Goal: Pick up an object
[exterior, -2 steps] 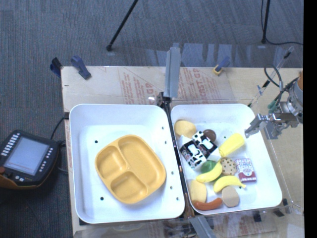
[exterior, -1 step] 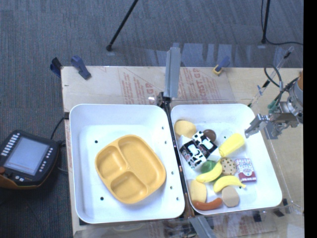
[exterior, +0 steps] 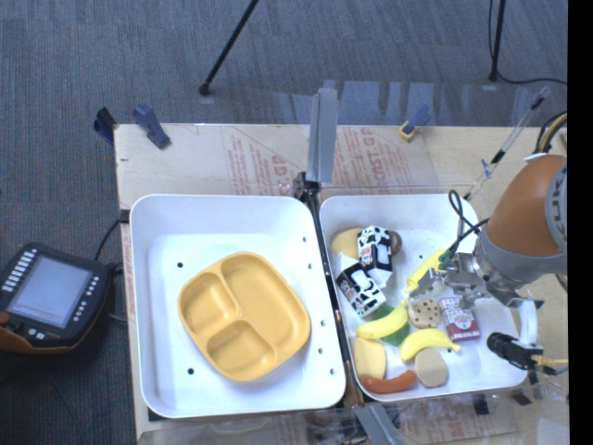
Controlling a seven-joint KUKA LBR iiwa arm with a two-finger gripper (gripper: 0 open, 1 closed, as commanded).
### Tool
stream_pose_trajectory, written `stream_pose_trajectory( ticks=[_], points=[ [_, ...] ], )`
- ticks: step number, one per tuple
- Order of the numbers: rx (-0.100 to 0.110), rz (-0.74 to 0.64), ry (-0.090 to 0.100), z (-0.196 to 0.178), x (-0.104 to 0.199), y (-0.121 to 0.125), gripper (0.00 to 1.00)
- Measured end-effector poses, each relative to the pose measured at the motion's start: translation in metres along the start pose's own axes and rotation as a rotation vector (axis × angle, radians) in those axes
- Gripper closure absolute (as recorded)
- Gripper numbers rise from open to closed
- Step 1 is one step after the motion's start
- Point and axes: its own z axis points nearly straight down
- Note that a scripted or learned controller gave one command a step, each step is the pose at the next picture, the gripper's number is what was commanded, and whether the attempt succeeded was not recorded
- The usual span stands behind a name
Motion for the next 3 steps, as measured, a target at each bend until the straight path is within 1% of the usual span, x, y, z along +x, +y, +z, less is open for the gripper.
stream_pose_trajectory(
  ticks=[1, 2, 3],
  points=[
    [-0.014, -0.09, -0.005, 0.0047, 0.0337, 0.0512, 0.0],
    [-0.01, -0.089, -0.005, -0.0031, 0.0327, 0.0506, 1.0],
    [-0.008, -0.088, -0.005, -0.0022, 0.0327, 0.0501, 0.0]
  ],
)
